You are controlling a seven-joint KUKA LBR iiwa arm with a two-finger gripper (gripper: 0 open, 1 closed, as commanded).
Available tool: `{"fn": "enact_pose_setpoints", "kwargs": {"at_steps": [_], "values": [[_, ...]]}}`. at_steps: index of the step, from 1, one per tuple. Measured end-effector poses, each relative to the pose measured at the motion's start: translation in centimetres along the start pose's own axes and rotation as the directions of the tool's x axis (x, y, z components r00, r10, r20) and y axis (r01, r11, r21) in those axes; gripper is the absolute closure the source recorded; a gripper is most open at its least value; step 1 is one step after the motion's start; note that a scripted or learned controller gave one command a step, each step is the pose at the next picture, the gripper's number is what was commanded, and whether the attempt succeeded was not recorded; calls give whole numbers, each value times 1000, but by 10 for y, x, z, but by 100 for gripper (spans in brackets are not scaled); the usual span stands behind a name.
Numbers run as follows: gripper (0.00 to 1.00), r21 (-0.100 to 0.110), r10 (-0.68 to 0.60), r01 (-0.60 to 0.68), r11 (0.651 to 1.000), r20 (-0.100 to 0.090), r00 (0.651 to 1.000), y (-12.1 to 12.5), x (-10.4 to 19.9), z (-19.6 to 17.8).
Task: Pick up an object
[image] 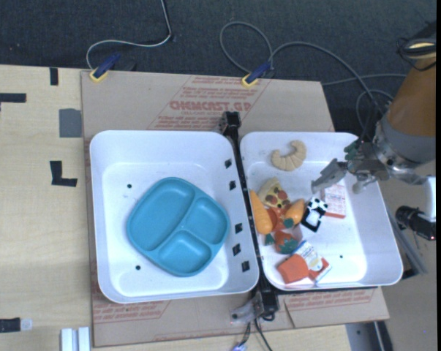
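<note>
Several toys [282, 218] lie left of the spread, empty jaws [340, 175] over the right bin [377, 232].

Looks like a robotics lab: two white bins [103, 196] clipped onto printed cardboard [205, 101] on a wooden worktop [30, 218] marked with black tape. Loose cables [161, 20] trailing over dark carpet [293, 6] at the far side.

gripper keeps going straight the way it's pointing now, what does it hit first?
Likely the black-and-white toy beside the red-and-white card: the gripper points down-left into the right bin. Depth is unclear from this view.
</note>
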State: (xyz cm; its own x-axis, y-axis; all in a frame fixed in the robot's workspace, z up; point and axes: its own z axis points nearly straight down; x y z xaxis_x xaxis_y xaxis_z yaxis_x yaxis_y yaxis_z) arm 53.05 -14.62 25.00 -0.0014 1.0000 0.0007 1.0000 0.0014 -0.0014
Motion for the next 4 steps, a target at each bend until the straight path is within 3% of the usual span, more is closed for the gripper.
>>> {"fn": "enact_pose_setpoints", "kwargs": {"at_steps": [1,3,4], "values": [[0,-27,1,-1,1000,10,1000,17,21,142],[0,-44,0,1,999,15,1000,33,34,145],[0,-43,-2,3,999,13,1000,39,37,146]]}}
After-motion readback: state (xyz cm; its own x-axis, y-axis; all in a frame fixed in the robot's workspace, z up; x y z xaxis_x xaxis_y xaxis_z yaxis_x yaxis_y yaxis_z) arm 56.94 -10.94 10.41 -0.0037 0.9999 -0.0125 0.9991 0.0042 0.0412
